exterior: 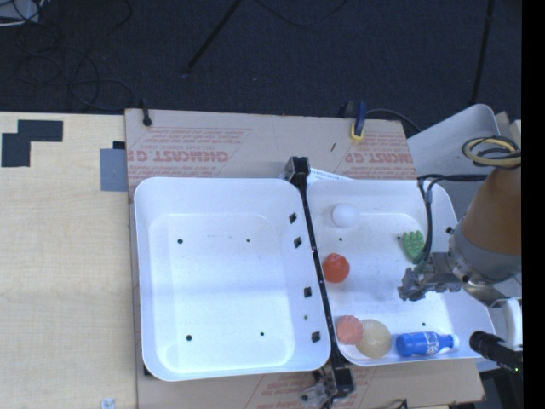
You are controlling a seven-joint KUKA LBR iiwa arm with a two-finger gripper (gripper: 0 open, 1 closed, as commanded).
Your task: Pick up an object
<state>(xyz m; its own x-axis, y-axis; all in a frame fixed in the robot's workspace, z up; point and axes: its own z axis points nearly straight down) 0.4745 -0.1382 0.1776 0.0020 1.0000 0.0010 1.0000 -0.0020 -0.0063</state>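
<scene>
Smooth plastic on matt board and pale wood

Both white bins [162,228] look like smooth, faintly glossy plastic; under them lies matt brown cardboard [213,147] with printed tape, and to the left a pale wood-grain bench top [60,271]. The blue bottle [423,343] shines like plastic; the orange ball [335,267] looks smooth.

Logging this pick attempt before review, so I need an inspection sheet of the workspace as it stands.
Surface: two shallow white bins side by side on a cardboard sheet.
Job's things, right bin: white ball, orange-red ball, green ridged piece, pink ball, pale translucent ball, blue plastic bottle lying flat.
Clutter: nothing seen.
Gripper: low over the right bin, beside the green piece; nothing seen held.
Cables: black cable at the arm.
Surroundings: wooden bench, dark floor.
</scene>
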